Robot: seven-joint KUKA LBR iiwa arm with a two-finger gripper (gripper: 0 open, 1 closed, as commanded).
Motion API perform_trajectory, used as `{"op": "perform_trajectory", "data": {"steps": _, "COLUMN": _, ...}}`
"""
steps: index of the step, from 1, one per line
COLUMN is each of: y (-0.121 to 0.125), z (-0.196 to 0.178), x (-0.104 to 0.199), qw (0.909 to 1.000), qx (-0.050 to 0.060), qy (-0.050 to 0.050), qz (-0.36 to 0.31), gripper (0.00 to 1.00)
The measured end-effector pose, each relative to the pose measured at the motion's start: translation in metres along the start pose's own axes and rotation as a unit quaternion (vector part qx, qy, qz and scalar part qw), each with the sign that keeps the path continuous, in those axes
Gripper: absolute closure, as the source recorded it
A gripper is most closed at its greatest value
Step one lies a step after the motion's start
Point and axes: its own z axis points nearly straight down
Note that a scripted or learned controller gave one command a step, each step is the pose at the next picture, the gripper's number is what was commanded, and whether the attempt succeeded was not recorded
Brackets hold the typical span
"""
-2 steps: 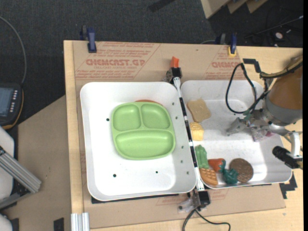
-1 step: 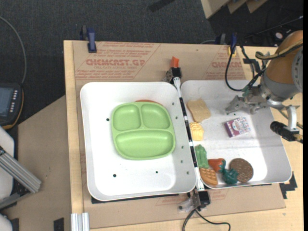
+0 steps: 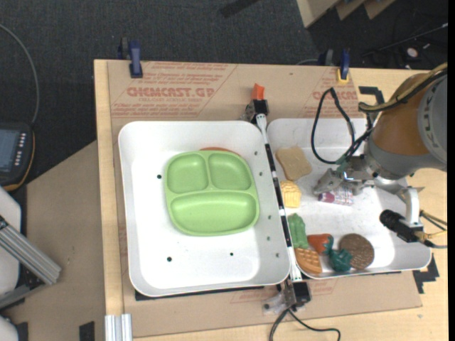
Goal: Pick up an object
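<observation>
Right bin (image 3: 398, 260): tool (image 3: 333, 185) recorded low over the bin's middle, at the end of the arm (image 3: 405, 137) entering from the right. Opening of the tool and any hold cannot be told.

Small pink-and-white item (image 3: 337, 198): directly beneath and just beside the tool; long axis roughly left to right; judged the likeliest target.

Tan slab (image 3: 293, 163): up-left of the tool.

Yellow corn piece (image 3: 289, 193): left of the tool.

Left bin (image 3: 142, 261): green divided plate (image 3: 210, 193) logged.

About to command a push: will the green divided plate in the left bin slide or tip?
The green divided plate lies flat in the left bin, so it probably slides rather than tips. It looks like rigid, light plastic. Its low rim may be hard to pinch.
</observation>
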Motion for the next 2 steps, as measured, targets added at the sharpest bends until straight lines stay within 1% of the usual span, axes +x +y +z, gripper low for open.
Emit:
{"op": "perform_trajectory", "data": {"steps": 1, "y": 0.003, "z": -0.011, "x": -0.003, "qw": 1.0000, "qx": -0.004, "qy": -0.002, "qz": 0.001, "gripper": 1.00}}
{"op": "perform_trajectory", "data": {"steps": 2, "y": 0.015, "z": -0.107, "x": 0.075, "qw": 1.0000, "qx": -0.009, "qy": -0.001, "qz": -0.003, "gripper": 1.00}}
